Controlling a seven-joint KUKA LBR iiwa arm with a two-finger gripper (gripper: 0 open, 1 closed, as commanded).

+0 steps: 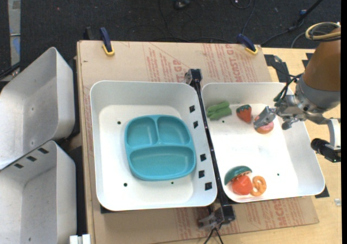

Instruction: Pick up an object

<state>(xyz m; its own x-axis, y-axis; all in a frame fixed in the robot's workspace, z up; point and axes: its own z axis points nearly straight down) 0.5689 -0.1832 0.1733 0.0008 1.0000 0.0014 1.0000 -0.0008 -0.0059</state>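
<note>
My gripper (276, 120) hangs over the upper right part of the right bin (303, 151), under the grey wrist with its orange band. A small red and pink object (264, 127) lies right at the gripper's left tip, touching or just below it; I cannot tell whether it is gripped. A red strawberry-like piece (244, 113) sits just left of it. Further left lies a green piece (218, 110). Near the bin's front is a cluster of a teal-capped red item (240, 180) and an orange ring (259, 185).
The left bin (108, 183) holds a teal divided plate (160, 147). A black clip rail (206, 140) runs between the two bins. Two spare white bins (32, 129) stand off the bench at the left. Cables lie on the dark floor behind.
</note>
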